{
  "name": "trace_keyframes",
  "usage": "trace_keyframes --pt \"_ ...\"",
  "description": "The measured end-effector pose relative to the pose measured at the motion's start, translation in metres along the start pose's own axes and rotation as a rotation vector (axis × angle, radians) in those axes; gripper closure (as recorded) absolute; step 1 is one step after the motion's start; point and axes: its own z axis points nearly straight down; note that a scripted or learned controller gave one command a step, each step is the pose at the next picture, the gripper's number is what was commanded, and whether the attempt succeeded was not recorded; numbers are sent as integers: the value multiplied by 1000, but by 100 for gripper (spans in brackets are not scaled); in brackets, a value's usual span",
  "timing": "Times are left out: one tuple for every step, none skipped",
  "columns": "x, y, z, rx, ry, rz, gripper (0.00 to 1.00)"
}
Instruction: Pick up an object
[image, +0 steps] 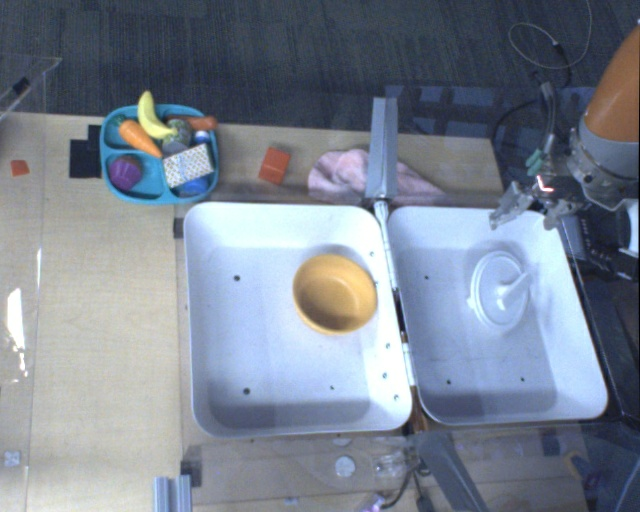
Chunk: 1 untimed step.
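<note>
Your gripper is hovering over the right bin's far edge, fingers spread and gripping nothing. The yellow bowl is sitting in the left bin, while what may be a clear cup is lying in the right one.

Both bins look like smooth, matt white plastic; the yellow bowl in the left one has a dull sheen, and the cup in the right one seems clear, glossy plastic. Near the bench's far edge lie a soft, crumpled pink cloth and a glossy blue plastic tray, on a pale, wood-like bench top.
</note>
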Motion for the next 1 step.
trace_keyframes --pt "-45 1 156 -4 -1 -119 0"
